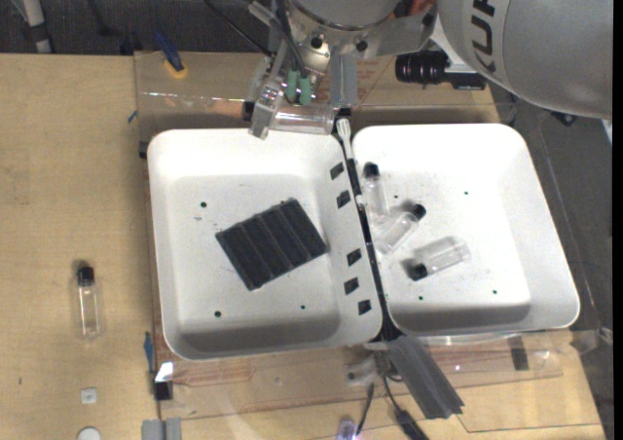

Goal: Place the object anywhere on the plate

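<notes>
The grey arm [545,19] bears the partly visible black letters "KUKA".

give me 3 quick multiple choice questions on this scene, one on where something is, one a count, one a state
1. Where does the black ridged plate lie?
A. left bin
B. right bin
C. on the bench

2. How many clear vials lie in the right bin?
A. one
B. three
C. five

3. How does the vial on the bench relate to the bins?
A. inside the left bin
B. leaning on a bin wall
C. apart from both, left of them

Key: 1 A, it rests on the left bin floor. 2 B, three black-capped vials cluster there. 3 C, bare wood surrounds it.
</notes>
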`<state>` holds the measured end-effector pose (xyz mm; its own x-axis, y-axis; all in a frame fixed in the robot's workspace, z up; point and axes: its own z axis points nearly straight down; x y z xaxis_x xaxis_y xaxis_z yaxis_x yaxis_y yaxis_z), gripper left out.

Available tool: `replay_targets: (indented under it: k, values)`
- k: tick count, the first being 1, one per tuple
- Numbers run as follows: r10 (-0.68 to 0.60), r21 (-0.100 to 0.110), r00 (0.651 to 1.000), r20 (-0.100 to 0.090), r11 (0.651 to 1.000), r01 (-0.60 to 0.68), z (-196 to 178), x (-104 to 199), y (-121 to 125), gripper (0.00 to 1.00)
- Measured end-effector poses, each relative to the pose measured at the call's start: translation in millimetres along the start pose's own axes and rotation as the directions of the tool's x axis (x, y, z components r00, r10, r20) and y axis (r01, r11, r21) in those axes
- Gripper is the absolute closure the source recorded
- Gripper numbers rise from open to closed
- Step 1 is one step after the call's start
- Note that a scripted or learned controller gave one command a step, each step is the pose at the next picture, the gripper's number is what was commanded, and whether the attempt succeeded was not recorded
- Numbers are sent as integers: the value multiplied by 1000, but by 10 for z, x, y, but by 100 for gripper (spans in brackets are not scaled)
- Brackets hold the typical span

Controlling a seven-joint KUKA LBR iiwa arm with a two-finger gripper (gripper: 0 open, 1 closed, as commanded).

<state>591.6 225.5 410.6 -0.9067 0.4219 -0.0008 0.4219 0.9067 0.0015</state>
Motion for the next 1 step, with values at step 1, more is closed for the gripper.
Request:
replay_targets:
  k: [1]
  values:
    - [-209,-1,978,0,978,209,249,4,-2,100]
